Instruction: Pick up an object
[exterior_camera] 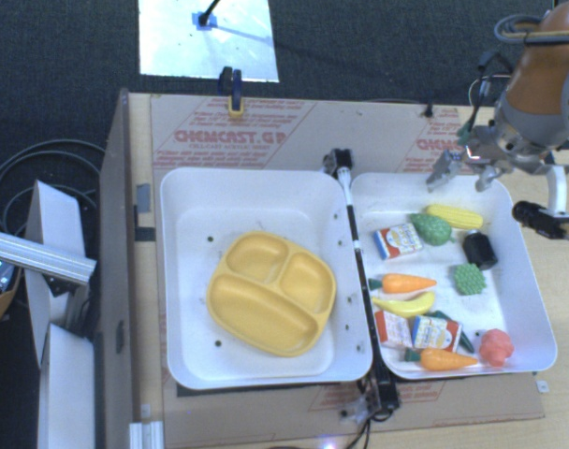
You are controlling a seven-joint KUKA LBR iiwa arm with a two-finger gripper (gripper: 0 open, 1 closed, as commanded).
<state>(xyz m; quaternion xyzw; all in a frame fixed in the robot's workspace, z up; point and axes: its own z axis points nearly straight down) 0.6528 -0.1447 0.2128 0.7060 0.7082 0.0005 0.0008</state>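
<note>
My gripper (466,175) hangs over the far edge of the right bin (532,293), its two fingers spread apart with nothing between them. Just below it lie a yellow corn cob (454,217) and a green vegetable (432,229). Further into the bin are a red-and-white carton (398,241), a black cylinder (478,250), a green knobbly piece (468,278), a carrot (408,282) and a banana (404,303). At the bin's near end sit two small cartons (411,330), a second carrot (442,360) and a pink fruit (495,345).
The left bin (191,251) holds a yellow divided plate (271,291). A black clamp (341,165) sits at the far end of the ridge between the bins. Cables and a white box (51,279) lie left of the bench.
</note>
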